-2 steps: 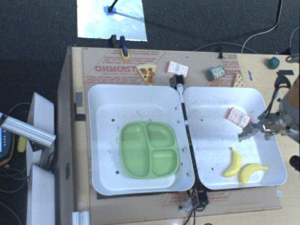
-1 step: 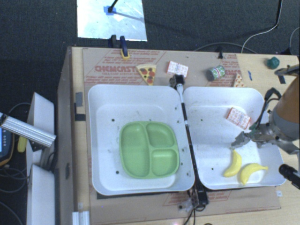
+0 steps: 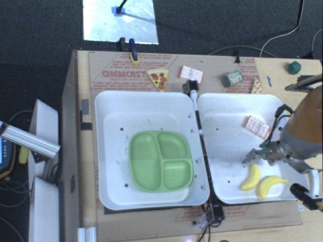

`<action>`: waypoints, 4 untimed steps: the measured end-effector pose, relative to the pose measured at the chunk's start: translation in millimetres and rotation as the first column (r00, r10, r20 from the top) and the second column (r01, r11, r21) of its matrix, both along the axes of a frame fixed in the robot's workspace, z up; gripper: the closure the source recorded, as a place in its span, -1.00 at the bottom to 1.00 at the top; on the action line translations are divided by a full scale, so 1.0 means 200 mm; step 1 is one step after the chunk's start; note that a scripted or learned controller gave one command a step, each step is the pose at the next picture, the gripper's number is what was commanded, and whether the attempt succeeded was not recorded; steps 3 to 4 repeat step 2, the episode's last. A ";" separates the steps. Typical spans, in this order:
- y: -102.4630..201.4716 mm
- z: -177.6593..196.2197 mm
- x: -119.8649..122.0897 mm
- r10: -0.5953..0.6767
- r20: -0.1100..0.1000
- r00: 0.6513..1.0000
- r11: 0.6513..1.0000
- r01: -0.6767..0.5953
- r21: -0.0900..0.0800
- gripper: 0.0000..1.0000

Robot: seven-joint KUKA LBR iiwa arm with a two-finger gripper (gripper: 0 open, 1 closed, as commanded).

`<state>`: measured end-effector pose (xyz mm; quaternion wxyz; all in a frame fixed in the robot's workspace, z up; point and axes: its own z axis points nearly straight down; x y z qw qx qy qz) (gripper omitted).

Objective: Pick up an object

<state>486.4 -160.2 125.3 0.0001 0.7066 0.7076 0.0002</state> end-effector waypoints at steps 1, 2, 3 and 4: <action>0.20 0.64 0.01 0.003 0.004 1.000 1.000 -0.003 -0.001 -1.00; 0.02 0.07 0.00 0.000 -0.001 1.000 1.000 0.000 0.000 -1.00; 0.02 0.07 0.00 0.000 -0.001 1.000 1.000 0.000 0.000 -1.00; 0.02 0.07 0.00 0.000 -0.001 1.000 1.000 0.000 0.000 -1.00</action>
